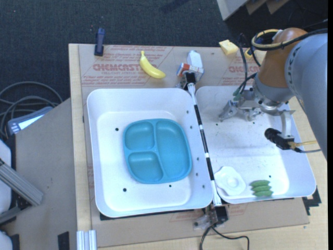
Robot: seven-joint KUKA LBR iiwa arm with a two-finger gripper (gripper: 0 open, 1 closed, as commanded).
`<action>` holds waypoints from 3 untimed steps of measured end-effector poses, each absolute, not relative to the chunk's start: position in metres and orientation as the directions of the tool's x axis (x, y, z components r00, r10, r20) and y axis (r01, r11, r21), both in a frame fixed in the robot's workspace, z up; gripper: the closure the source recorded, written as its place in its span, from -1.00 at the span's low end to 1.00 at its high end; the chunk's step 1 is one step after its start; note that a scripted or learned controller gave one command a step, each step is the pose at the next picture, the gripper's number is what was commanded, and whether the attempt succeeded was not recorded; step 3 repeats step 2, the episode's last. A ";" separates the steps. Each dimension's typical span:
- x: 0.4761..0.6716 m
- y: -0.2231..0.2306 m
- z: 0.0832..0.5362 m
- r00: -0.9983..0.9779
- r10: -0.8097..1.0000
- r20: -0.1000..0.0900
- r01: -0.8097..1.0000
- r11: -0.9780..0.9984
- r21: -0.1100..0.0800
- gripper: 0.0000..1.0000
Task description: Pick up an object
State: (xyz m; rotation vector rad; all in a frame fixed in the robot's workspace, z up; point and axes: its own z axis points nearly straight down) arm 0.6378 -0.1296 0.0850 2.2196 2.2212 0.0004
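Camera view, starting from the near edge: the right bin point(244, 150) holds a green pod point(261, 187) close to its near wall. A white round piece point(230, 182) lies just beside the pod in the near left corner. Both rest on the bin floor, well apart from the jaws, which hang over the far half of the same bin with bare white floor between.

In the left bin point(104, 139) a blue divided plate point(156, 150) lies flat in the middle, three compartments facing up. It sits across the shared wall from the jaws and somewhat nearer than they are.

The grey arm point(299, 61) reaches in from the right, its orange band above the wrist. The jaws point down toward the far left part of the right bin's floor. Whether they are open or closed cannot be told, as the metal parts blur together.

Beyond the bins, on the brown tabletop point(119, 53), a banana point(151, 67) lies behind the left bin. A small white carton point(193, 64) with red and blue print stands near the gap between the bins, its label too small to read. Farther right is a yellow block point(228, 47), and at the far left corner a dark blue thing point(99, 40). Red lettering point(115, 67) printed on the tabletop appears to read CHEMCAST; the finer lines around it are illegible.
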 end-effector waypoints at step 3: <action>0.573 -0.115 0.175 -0.001 1.000 0.001 1.000 0.001 -0.001 -1.00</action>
